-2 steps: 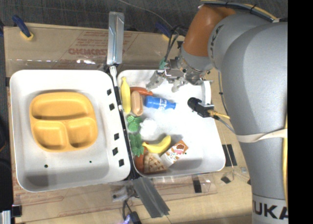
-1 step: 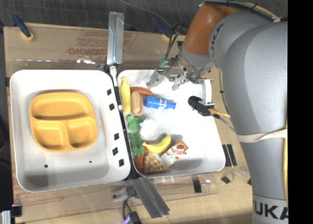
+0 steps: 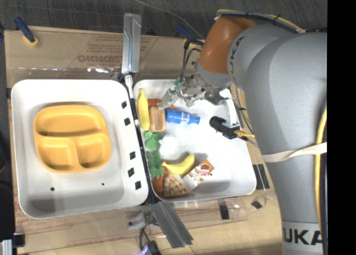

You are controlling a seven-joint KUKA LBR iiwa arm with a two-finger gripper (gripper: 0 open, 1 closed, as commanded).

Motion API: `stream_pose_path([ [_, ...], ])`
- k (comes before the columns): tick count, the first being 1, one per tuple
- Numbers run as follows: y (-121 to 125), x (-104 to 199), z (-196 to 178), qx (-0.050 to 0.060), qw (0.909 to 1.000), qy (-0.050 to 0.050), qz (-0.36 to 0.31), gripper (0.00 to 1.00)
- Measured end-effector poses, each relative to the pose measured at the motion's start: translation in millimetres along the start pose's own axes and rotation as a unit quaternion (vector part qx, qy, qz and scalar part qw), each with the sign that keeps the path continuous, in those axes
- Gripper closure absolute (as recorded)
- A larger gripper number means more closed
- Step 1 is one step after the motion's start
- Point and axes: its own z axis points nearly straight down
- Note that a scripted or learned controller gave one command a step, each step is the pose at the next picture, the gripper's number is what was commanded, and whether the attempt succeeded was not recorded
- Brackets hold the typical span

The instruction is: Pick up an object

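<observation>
Two shallow white bins sit side by side. The left bin (image 3: 22,137) carries a yellow divided tray (image 3: 71,137), lying flat in its middle and well apart from the work. The right bin (image 3: 222,159) carries the clutter. A long yellow piece (image 3: 143,109) and a brown roll (image 3: 157,119) lie along its nine o'clock wall, with green pieces (image 3: 153,148) and a white lump (image 3: 169,145) below them. A banana (image 3: 181,165), a waffle (image 3: 173,184) and a printed packet (image 3: 199,175) crowd toward six o'clock. A blue bottle (image 3: 182,117) lies on its side toward the bin's eleven o'clock, with bare floor at its own three o'clock, so I judge it the likeliest object to take. The gripper (image 3: 183,95) hangs low at the bin's twelve o'clock, just beside the bottle and the roll, apparently placed to come down on one of them. Whether it is open or closed I cannot tell, and I see nothing held in it. The grey arm (image 3: 278,92) reaches in from three o'clock.
</observation>
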Motion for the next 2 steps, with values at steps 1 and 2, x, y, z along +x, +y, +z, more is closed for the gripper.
stream_pose_path([
  [1,1,14,-13,0.002,0.9886,0.001,-0.151,0.00],
  [2,-2,-14,-13,0.000,0.9388,-0.001,-0.344,0.00],
])
